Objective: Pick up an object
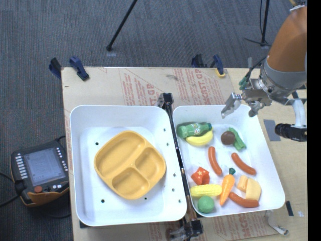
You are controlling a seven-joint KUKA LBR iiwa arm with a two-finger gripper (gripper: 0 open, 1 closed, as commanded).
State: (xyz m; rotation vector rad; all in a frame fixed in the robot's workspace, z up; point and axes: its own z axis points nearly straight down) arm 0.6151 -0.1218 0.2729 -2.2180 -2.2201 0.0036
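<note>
My gripper [242, 108] hangs over the far rim of the right bin [273, 167], open, with nothing between its fingers. Below it in that bin lie several toy foods. A green bottle [193, 129] rests against a banana [199, 138]. A brown ball with a green piece [230, 137] lies closest to the gripper. Further forward are two red sausages [214, 159] [243, 163], a red pepper [200, 175], a corn cob [205, 190], a carrot [226, 187], a green ball [205, 204] and a yellow wedge [249, 187].
The left bin [80, 134] holds a yellow divided plate [129, 163]. A teach pendant [37, 169] sits on the floor to the left. Clamps [79, 67] [218, 64] grip the far edge of the bench. Tripod legs [123, 19] stand behind.
</note>
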